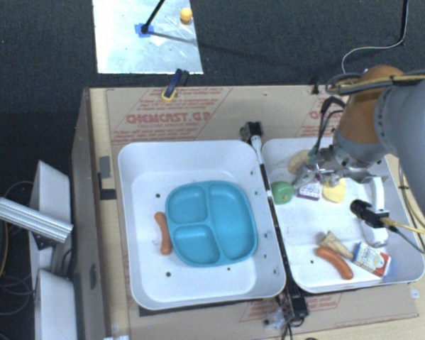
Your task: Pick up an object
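The small white carton with a pink label (309,191) lies in the right white bin (402,266), just beneath the gripper (321,173), beside a yellow lump (334,193). The step looks like the descent to grasp; whether the fingers are wide or narrow I cannot tell, so next they must straddle the carton and close

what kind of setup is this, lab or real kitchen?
Most likely a robotics lab bench, not a kitchen: two white bins sit side by side on a board, holding toy food like a hot dog and a blue divided plate, with the arm reaching in over cables.

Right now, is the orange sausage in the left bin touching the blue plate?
Apart. The camera view shows a thin strip of white bin floor between the orange sausage and the blue plate's left rim.
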Motion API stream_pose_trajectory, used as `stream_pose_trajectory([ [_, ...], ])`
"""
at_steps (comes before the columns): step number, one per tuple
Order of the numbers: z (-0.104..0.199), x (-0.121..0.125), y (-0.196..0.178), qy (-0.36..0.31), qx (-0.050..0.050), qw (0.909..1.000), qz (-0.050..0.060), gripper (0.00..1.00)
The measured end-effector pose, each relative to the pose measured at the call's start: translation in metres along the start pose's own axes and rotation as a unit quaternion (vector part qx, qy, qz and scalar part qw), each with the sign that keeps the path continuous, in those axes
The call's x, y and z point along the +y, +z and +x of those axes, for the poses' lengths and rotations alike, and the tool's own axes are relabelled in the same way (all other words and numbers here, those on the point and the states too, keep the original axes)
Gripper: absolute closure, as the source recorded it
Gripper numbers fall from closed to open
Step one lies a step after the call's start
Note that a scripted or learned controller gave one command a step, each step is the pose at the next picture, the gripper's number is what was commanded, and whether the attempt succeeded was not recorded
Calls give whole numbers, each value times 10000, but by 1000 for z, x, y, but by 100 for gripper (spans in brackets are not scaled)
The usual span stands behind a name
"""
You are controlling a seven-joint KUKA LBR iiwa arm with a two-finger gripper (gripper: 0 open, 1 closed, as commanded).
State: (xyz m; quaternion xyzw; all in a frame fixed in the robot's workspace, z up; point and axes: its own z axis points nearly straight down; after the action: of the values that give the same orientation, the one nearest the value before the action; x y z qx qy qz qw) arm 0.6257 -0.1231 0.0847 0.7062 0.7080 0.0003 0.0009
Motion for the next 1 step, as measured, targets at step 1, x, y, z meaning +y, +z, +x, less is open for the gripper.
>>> stream_pose_trajectory([
  [1,36,44,0,-5,6,10000,-6,0],
])
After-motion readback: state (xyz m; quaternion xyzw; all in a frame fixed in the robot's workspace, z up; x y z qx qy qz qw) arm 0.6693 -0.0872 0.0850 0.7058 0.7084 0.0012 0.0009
